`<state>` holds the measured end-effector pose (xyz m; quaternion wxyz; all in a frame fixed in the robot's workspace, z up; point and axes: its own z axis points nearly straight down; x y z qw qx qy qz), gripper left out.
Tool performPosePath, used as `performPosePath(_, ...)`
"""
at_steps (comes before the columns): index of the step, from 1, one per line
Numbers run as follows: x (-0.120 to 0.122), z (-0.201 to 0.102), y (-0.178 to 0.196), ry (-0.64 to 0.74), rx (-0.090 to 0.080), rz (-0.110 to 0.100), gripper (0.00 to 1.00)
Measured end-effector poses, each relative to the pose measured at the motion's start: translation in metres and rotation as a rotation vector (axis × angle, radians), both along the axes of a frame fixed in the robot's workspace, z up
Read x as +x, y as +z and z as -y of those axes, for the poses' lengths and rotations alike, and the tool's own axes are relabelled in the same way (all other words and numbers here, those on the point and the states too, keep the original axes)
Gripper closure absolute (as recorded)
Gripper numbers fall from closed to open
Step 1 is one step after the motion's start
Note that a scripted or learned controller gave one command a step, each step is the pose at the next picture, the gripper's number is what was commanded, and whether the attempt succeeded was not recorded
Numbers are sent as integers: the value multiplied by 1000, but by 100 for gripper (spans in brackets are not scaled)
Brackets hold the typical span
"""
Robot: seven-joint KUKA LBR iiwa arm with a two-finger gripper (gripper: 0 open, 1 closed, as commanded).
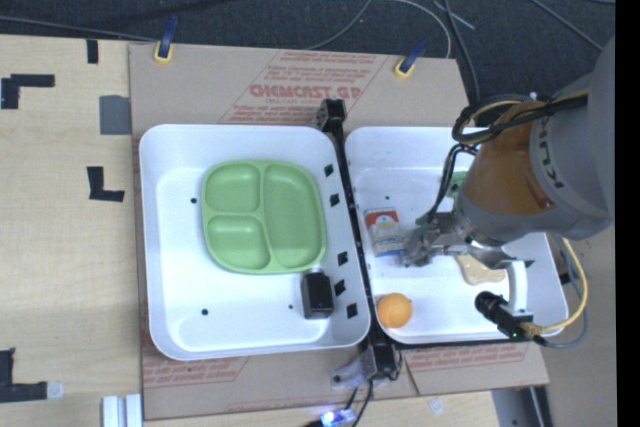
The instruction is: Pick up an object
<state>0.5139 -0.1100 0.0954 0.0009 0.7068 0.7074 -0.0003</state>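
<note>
the gripper is down in the right bin, right next to a small packet with a red top and a pale lower half. the packet sits just to the left of the gripper tip, touching or nearly touching it, hard to say which. can't tell if the gripper has hold of anything, that whole spot is a dark blurry clump.

the arm comes in from the right and covers a good chunk of the right bin, so whatever's under the orange band and wrist is hidden. there's a tan thing poking out just below the wrist, cut off by the arm, can't make out what it is. a sliver of something green shows beside the orange band too, mostly hidden.

also in the right bin: an orange ball near the front left corner, well clear of the gripper.

the left bin holds a green divided plate in the middle, lying flat, and a small black block near the front right corner, just below the plate.
</note>
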Motion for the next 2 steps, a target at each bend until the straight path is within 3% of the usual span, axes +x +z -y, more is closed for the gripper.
performPosePath(2,1,14,109,-1,0,3,100)
